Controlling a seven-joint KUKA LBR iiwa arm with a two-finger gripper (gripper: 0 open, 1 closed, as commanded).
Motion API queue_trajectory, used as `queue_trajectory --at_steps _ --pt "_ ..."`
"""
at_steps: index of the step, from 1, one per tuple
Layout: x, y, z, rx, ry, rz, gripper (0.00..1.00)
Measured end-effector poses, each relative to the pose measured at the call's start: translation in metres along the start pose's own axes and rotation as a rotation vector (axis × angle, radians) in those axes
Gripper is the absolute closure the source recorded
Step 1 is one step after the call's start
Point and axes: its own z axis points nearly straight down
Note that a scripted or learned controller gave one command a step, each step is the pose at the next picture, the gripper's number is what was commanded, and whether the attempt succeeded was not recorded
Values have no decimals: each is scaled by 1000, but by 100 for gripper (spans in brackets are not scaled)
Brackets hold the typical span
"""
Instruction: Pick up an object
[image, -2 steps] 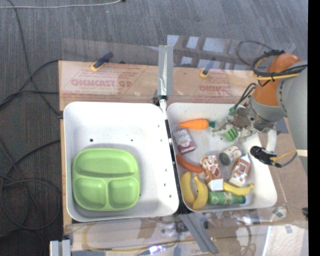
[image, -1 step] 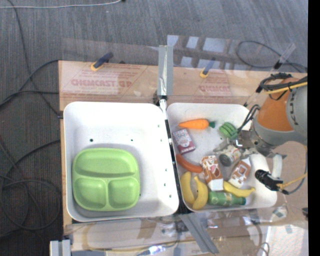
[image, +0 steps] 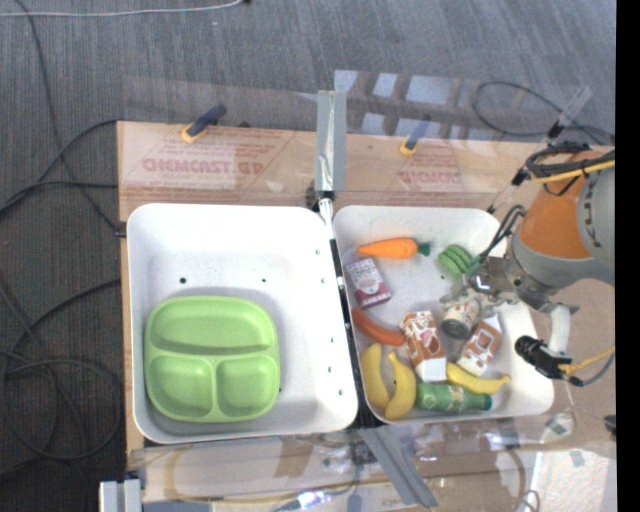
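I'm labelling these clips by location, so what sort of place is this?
Most likely a robotics lab grasping station: a grey and orange arm reaches over two white bins, one full of toy food like a carrot, with cables trailing over carpet.

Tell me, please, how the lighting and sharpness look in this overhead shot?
Camera view: even, soft lighting, faint shadows inside the left bin; glare streaks on the clear sheeting above the right bin; mild blur around the gripper; green tray reasonably sharp.
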Motion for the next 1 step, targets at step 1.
queue_trajectory --at_steps 1 --pt "62 14 -89 21 0 -32 100"
